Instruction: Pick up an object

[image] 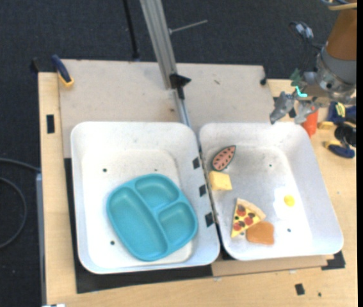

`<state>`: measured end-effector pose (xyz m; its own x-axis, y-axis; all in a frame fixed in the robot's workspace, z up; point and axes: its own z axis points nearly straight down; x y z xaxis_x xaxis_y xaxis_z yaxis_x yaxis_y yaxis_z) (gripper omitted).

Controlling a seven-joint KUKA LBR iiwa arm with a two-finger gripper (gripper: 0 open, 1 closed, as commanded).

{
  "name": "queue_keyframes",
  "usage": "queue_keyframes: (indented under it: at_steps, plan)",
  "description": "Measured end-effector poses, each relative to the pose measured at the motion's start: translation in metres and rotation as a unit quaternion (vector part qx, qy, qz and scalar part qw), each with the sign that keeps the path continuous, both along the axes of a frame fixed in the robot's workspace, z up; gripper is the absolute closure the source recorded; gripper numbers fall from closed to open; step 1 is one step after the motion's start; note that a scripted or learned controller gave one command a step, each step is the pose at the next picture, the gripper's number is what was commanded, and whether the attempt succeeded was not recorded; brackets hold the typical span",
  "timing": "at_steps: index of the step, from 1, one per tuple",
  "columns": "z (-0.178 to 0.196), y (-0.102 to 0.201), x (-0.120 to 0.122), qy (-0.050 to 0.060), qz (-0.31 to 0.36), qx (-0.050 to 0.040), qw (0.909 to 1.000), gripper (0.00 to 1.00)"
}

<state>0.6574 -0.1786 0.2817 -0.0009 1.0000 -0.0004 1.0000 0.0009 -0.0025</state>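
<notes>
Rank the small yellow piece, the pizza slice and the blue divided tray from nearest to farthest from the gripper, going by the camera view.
The gripper is above the right bin's far right corner.
1. Small yellow piece, right side of the right bin.
2. Pizza slice, near side of the right bin, toward its left.
3. Blue divided tray, in the left bin.

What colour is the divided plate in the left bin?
Light blue, a turquoise shade; the divided plate shows plainly in the camera view, lying in the left bin.
</notes>
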Motion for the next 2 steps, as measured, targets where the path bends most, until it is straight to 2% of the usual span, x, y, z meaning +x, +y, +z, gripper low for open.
queue_keyframes:
  at_steps: [1,2]
  plan:
    - [0.002,0.000,0.001,-0.002,0.000,-0.0005,1.0000,0.00]
    - [-0.045,-0.010,0.001,0.000,-0.001,-0.0008,1.0000,0.00]
